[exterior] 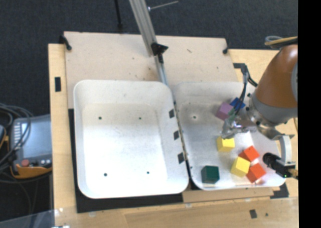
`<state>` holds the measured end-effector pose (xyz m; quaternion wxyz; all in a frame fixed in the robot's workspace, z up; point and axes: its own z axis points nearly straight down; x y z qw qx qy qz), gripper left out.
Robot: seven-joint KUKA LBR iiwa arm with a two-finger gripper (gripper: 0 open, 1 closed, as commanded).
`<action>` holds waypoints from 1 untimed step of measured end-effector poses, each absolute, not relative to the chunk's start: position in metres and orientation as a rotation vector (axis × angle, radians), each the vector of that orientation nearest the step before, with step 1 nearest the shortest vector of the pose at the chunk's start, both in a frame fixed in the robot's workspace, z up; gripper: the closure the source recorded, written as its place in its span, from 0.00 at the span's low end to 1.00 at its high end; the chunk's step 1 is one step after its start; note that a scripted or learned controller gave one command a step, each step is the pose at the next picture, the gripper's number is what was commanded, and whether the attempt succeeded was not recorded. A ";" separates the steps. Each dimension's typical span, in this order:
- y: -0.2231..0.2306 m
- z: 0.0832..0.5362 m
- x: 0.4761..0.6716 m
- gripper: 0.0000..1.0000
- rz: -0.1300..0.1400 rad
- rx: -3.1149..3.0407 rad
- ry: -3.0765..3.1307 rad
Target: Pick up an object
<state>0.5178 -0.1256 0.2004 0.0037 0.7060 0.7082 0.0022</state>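
Note:
The right bin (200,101) holds several small blocks. A purple block (224,110) lies near its upper right, a yellow block (225,144) sits mid-right, and a dark green block (210,174) rests by the front rim. A second yellow block (241,166) and two orange-red blocks (250,153) (257,172) cluster at the front right. My gripper (230,129) hangs between the purple block and the yellow block, just above the yellow one. The wrist hides how its tips stand. No block shows between them.
The left bin (125,136) lies beside the right one. A slanted aluminium rail (143,16) rises from behind the bins' shared edge. The arm's orange band (278,79) overhangs the right bin's right side. A grey device with cables (27,144) sits off the bench at left.

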 end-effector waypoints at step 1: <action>-0.127 0.240 0.520 1.00 0.006 2.213 2.221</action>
